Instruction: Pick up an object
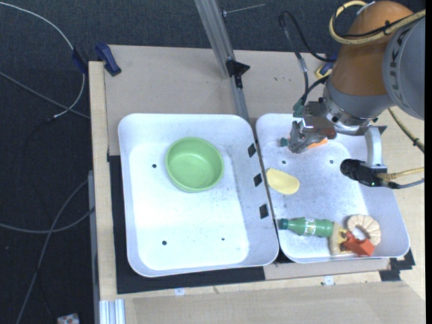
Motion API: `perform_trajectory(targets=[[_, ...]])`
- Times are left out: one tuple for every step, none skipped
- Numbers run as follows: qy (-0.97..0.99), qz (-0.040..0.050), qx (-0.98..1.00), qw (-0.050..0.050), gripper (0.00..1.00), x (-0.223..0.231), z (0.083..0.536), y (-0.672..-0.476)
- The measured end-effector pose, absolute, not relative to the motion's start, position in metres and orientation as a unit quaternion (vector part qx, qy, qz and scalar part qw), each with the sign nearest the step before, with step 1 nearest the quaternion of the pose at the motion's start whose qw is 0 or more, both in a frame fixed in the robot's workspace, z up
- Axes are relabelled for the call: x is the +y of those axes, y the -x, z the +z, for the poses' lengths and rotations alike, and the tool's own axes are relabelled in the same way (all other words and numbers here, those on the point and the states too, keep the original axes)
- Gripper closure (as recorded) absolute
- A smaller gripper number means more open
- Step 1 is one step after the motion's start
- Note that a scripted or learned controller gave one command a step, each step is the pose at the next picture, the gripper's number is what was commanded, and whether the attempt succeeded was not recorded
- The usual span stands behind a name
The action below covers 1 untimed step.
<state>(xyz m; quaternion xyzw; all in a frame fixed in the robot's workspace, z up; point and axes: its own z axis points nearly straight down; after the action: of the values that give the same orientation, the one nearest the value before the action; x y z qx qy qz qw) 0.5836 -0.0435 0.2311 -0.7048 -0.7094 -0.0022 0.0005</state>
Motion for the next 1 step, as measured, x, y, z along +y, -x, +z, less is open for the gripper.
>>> perform_trajectory(targets=[[0.705,-0.0009,-0.709,0.000,1.00,0.0158,0.2241,-0.5897]])
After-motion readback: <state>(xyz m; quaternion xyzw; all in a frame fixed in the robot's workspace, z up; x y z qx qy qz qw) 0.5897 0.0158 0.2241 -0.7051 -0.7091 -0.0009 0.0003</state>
